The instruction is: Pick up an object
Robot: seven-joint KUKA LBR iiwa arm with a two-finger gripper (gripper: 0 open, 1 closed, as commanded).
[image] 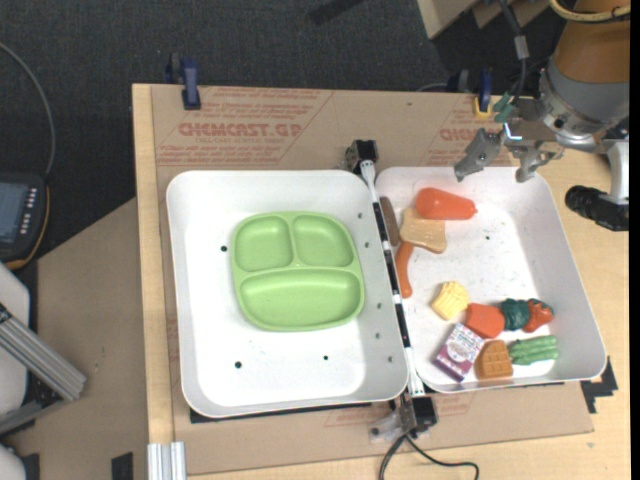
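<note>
Above the far edge of the right bin, gripper hanging with fingers spread, nothing between them. Just below and nearer the camera, orange toy beside bread slice; further toward the near rim, corn piece; well off left, green divided plate

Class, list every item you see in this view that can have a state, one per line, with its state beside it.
End effector: open, holding nothing, over the right bin's far edge.
Green tray: upright, compartments bare, in the left bin.
Orange pepper: lying on its side in the right bin.
Bread slice: flat, touching the pepper.
Corn: lying loose, apart from the others.
Purple packet: lying tilted beside the near pile.
</note>
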